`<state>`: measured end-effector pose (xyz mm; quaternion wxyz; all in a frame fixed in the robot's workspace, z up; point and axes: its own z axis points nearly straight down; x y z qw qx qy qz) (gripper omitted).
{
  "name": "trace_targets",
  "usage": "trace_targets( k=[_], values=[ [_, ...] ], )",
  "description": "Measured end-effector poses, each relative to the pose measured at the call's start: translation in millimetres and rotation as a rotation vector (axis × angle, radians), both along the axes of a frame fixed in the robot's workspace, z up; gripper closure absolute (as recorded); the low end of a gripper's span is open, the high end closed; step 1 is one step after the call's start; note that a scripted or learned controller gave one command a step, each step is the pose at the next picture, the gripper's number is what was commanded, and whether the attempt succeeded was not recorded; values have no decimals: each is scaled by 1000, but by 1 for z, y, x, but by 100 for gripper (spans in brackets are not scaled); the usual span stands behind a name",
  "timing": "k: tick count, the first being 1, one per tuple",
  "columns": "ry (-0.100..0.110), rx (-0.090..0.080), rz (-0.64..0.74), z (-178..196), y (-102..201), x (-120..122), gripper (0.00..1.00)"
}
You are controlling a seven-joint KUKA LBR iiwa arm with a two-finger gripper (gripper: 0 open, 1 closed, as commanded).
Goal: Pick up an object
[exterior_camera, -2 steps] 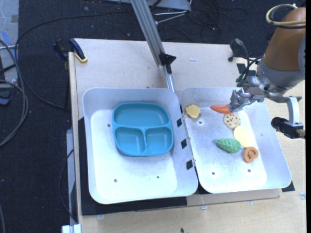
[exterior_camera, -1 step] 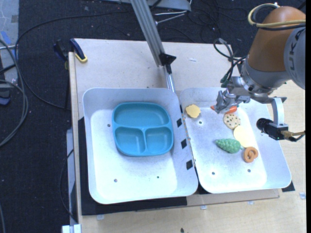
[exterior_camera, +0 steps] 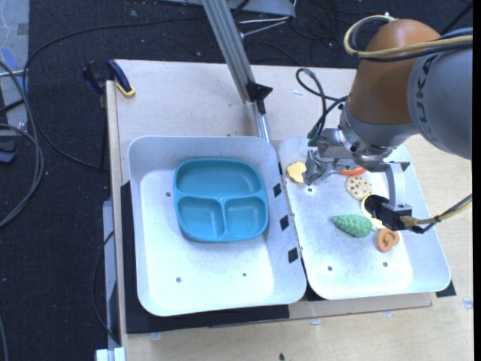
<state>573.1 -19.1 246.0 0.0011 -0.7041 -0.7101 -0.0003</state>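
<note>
My gripper (exterior_camera: pixel 315 174) hangs low over the upper left part of the right bin (exterior_camera: pixel 391 273). Just to its left, close to the bin's left wall, lies a small yellow piece (exterior_camera: pixel 296 173), beside the gripper and not in it. A green bumpy piece (exterior_camera: pixel 353 225) lies in the middle of that bin. At the gripper's right lies a round tan cracker (exterior_camera: pixel 358 186), with a small orange-red piece (exterior_camera: pixel 355 171) just above it. An orange pretzel-like ring (exterior_camera: pixel 388 240) lies to the right of the green piece.
The left bin (exterior_camera: pixel 158 277) holds a blue divided plate (exterior_camera: pixel 222 199). A slanted metal pole (exterior_camera: pixel 233 43) rises behind the bins. The arm's grey and orange body (exterior_camera: pixel 398 74) hangs over the right bin's far side, with cables (exterior_camera: pixel 312 89) trailing there.
</note>
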Motion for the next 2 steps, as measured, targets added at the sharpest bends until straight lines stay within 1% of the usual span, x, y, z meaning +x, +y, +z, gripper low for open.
trace_targets(
  k=[1,2],
  values=[
    [1,0,-1,-14,54,-9,100],
    [-1,0,1,-9,117,-18,100]
  ],
)
